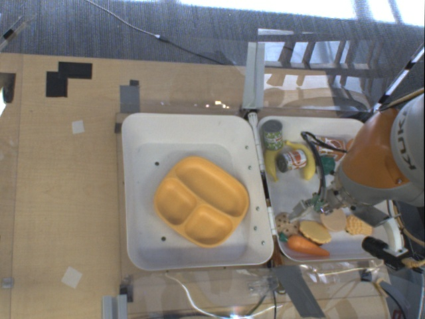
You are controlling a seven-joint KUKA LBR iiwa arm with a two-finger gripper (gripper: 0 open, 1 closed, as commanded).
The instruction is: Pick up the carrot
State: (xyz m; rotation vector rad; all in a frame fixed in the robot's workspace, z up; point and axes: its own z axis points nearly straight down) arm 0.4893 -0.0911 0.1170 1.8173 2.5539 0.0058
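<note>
The orange carrot (307, 245) lies on its side at the front edge of the right bin (287, 189), just below a tan bun-like piece (314, 231). My gripper (315, 207) hangs over the middle of that bin, a little above and behind the carrot and not touching it. Its fingers stand open with nothing between them. The grey arm with its orange band (373, 159) comes in from the right and hides the bin's right part.
The right bin also holds a green can (273, 135), a banana (270, 166), a red-labelled can (293, 159), a cookie (286, 225), a pale round slice (335, 221) and a waffle cracker (359, 226). A yellow divided plate (202, 200) sits in the left bin (143, 178).
</note>
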